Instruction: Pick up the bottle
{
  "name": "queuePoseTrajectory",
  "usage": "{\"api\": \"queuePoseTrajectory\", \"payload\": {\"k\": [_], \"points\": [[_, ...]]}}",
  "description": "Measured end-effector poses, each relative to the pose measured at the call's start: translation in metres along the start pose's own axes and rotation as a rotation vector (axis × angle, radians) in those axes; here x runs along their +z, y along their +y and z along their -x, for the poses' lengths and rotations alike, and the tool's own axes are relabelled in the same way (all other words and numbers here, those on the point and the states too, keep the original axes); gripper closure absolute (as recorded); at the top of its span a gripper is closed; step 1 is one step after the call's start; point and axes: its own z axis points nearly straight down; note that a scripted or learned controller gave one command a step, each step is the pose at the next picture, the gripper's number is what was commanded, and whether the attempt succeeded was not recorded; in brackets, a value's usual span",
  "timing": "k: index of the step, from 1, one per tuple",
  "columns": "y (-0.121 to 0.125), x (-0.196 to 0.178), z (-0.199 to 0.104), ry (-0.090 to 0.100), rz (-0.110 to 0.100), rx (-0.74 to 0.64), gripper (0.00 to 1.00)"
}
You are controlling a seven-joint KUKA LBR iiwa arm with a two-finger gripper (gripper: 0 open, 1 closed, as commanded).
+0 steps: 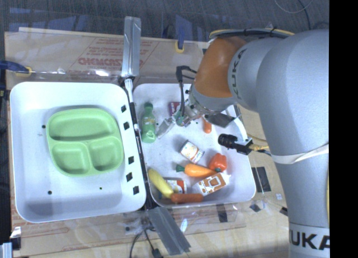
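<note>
Two white bins share the bench, and the green bottle [148, 122] lying against the right bin's [240, 190] left wall looks light, stiff, slippery, best pinched mid-body by the gripper [182, 118].

Two white bins [22, 139] side by side, one green divided tray [85, 141], one green bottle [148, 122], one banana [160, 183], one carrot [196, 169], one red pepper [218, 162], one small can [191, 151], one juice carton [211, 183] — one red sausage-like piece [187, 198] — one grey arm [291, 100].
</note>
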Motion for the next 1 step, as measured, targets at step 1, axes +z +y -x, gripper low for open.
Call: {"api": "queuePoseTrajectory", "payload": {"k": [1], "points": [[0.0088,-0.0003,0.0116,-0.003,0.016,-0.241,0.00]]}}
